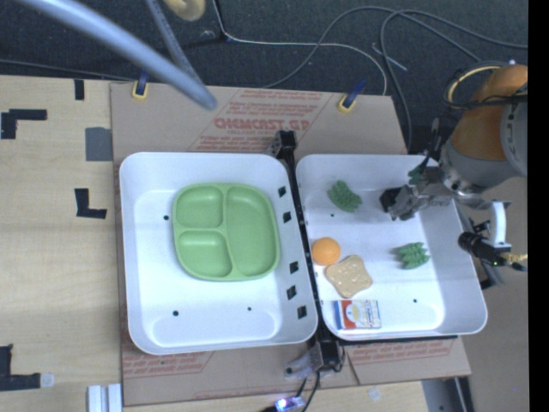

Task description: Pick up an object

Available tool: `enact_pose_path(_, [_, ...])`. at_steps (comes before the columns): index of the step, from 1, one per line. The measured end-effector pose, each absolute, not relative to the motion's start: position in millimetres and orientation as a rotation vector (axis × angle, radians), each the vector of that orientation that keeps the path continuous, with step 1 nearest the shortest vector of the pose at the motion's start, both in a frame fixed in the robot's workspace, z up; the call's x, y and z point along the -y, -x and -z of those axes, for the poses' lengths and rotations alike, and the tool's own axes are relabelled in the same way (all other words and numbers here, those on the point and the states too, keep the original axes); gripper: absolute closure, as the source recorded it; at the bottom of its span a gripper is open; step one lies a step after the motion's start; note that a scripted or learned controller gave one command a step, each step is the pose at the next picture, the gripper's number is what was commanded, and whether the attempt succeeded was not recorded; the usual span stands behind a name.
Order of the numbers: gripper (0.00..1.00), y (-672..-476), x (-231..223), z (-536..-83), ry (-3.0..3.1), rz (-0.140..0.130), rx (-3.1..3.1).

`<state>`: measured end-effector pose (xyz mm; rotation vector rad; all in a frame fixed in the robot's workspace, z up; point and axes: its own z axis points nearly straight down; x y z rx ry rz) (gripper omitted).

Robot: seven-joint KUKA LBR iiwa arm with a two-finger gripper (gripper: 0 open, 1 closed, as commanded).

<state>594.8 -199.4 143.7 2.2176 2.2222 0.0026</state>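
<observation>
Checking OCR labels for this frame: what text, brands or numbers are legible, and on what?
Red print on the brown cardboard sheet under the two white bins: too blurred to read reliably.
Small white packet with red and blue print in the right white bin: print too small to read.
Nothing else carries text.

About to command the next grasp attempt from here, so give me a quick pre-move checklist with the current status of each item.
1. Claw inside the right bin: ok, it sits near the bin's upper right area.
2. Claw free of any object: cannot tell, the tip is dark and small.
3. Nearest target clear of clutter: ok, the upper green toy lies alone to the claw's left.
4. Second green toy reachable: ok, it lies apart from other items.
5. Orange ball and cracker separated: not ok, they look touching.
6. Left bin's green divided plate out of the way: ok.
</observation>
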Motion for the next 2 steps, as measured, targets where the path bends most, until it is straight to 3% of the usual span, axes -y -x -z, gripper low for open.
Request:
enact_pose_path(1, [1.0,-591.9,198.4,-205.5,-2.219,-0.001,-2.221])
enact_pose_path(2, [1.0,-592.2,198.1,-208.1,-2.22,0.0,-2.222])
